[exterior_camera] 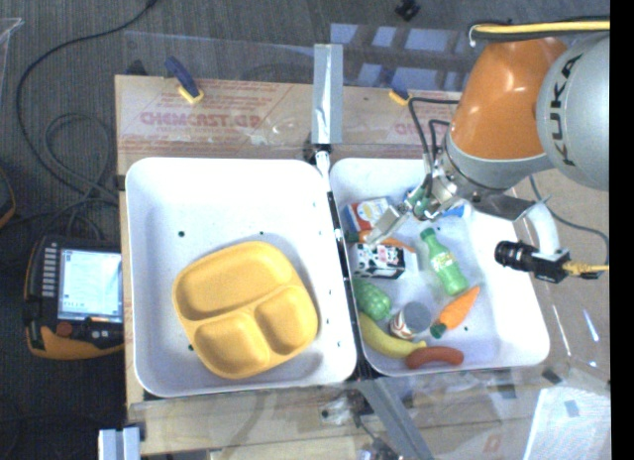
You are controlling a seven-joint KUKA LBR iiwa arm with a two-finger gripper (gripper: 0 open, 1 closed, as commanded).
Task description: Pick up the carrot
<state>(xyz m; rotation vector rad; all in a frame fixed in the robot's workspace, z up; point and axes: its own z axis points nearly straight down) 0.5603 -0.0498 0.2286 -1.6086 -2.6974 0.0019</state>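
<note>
- Your gripper (428, 200) hangs over the back of the right bin (515, 349); can't tell how it's set.
- The carrot (458, 309) lies near the front right, beside the green bottle (445, 263).
- You'd best drop straight over its middle, closing across its width.
- "KUKA" shows on the arm (540, 116); the carton (373, 214) print's unreadable.

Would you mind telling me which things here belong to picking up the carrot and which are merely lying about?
Belongs to the job:
carrot, in the right bin
gripper, above that bin's far end

Just lying about:
green bottle
banana
red sausage
green pepper
small cartons
yellow divided tray in the left bin
</note>
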